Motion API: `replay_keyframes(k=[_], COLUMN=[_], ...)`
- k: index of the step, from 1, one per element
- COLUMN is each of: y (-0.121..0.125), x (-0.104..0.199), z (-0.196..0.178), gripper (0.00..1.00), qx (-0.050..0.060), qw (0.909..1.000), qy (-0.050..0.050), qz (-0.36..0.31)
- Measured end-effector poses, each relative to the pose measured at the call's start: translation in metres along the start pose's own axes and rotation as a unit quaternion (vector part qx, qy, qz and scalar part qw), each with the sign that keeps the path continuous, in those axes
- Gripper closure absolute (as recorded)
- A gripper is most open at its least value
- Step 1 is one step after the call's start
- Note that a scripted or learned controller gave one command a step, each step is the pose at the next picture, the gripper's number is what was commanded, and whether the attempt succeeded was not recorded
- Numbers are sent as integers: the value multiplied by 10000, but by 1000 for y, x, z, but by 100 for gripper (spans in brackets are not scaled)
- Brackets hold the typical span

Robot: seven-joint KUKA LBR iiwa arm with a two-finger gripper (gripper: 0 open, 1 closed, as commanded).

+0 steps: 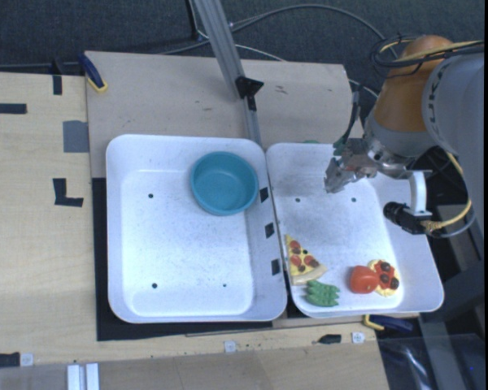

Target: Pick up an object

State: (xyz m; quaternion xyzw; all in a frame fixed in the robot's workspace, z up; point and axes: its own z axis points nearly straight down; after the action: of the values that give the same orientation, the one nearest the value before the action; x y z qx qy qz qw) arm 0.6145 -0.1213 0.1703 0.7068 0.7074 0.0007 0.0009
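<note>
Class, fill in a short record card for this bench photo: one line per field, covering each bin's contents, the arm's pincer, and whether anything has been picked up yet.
left bin: blue bowl near its far right corner
right bin: pizza slice toy, green toy, red-and-yellow toy, all along the near edge
pincer: over the right bin's far part, apart from the toys
held object: none seen

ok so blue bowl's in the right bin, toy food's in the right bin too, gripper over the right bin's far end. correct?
Not quite: the blue bowl sits in the left bin, near its far right corner. The rest holds: the toy food lies in the right bin, and the gripper is over that bin's far end, as the camera view shows.
</note>
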Motion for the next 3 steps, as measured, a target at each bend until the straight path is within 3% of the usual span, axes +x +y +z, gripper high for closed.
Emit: replay_keyframes(k=[2, 3], y=[0, 7], x=[7, 59], z=[-98, -80], gripper=[100, 100], qx=[-5, 19], qw=[10000, 10000], qy=[-1, 4], qz=[2, -16])
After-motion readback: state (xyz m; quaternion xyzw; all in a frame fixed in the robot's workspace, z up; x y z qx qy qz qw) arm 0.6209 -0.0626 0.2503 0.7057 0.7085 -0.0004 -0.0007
